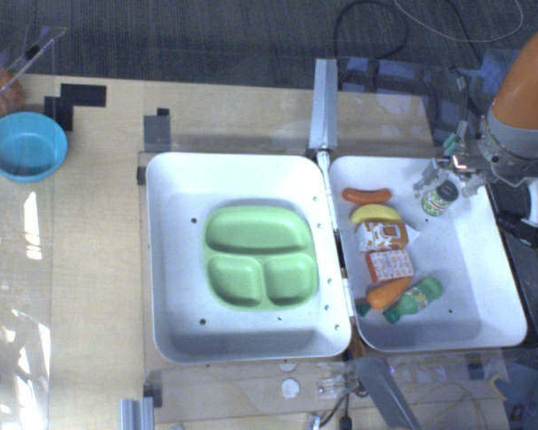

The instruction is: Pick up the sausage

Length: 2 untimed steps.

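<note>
The sausage (pixel 366 195), short and orange-red, lies flat near the far left of the right bin (pixel 484 267), just above a yellow banana (pixel 377 213). My gripper (pixel 443 183) hangs over the far right part of that bin, well to the right of the sausage and apart from it. Right under the gripper is a small greenish bottle (pixel 437 201) with a dark cap. Whether the gripper touches it is unclear.
Below the banana lie a small carton (pixel 382 235), a red box (pixel 390 263), a carrot (pixel 387 292) and a green bottle (pixel 416 297). The left bin (pixel 170 258) holds a green divided tray (pixel 260 256). A blue bowl (pixel 25 146) stands on the bench at far left.
</note>
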Each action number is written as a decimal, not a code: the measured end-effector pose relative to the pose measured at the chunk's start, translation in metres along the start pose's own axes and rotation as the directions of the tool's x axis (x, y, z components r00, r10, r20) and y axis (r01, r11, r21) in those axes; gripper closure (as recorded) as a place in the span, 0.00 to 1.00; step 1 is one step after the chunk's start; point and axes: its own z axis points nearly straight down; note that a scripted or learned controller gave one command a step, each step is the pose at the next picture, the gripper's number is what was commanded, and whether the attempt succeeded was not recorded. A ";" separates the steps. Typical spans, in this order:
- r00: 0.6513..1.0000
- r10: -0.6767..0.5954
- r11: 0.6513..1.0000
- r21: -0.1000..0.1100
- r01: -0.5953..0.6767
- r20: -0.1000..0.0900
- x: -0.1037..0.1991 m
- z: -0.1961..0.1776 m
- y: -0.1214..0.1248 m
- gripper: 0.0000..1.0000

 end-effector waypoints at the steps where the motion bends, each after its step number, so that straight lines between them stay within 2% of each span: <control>1: 0.997 0.075 0.997 -0.001 -0.075 0.000 0.064 0.060 0.042 0.00; 2: 0.998 -0.067 0.998 -0.003 0.067 0.000 0.084 0.101 0.009 0.00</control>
